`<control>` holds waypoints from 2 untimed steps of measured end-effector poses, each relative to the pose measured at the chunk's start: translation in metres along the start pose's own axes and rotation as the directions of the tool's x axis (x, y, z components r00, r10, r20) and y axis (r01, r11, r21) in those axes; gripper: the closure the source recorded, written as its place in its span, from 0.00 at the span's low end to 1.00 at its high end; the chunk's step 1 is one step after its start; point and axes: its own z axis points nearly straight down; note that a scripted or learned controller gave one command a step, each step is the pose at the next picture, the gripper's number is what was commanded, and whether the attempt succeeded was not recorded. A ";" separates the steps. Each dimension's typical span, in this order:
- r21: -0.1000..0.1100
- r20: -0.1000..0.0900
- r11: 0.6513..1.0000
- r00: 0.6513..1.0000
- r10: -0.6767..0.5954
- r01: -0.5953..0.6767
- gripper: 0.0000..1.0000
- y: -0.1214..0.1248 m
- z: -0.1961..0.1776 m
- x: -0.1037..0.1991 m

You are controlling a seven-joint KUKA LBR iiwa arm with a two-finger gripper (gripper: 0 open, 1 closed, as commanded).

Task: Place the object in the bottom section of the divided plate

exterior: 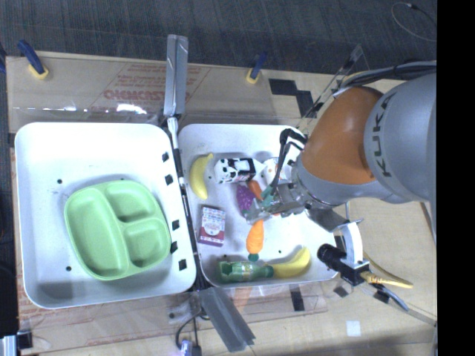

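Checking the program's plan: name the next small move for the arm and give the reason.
Probably lower the end effector a little onto the toys beneath it. It sits low in the right bin over the purple item and carrot, and the green divided plate in the left bin holds nothing yet.

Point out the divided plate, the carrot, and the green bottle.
divided plate (96,232): camera view, floor of its large section.
carrot (255,237): camera view, middle of its orange body.
green bottle (243,271): camera view, middle of its body.
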 end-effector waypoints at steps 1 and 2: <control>0.004 -0.001 0.996 0.996 0.088 -0.088 1.00 0.034 0.017 0.090; 0.006 0.001 0.961 0.961 0.275 -0.275 1.00 0.050 -0.010 0.152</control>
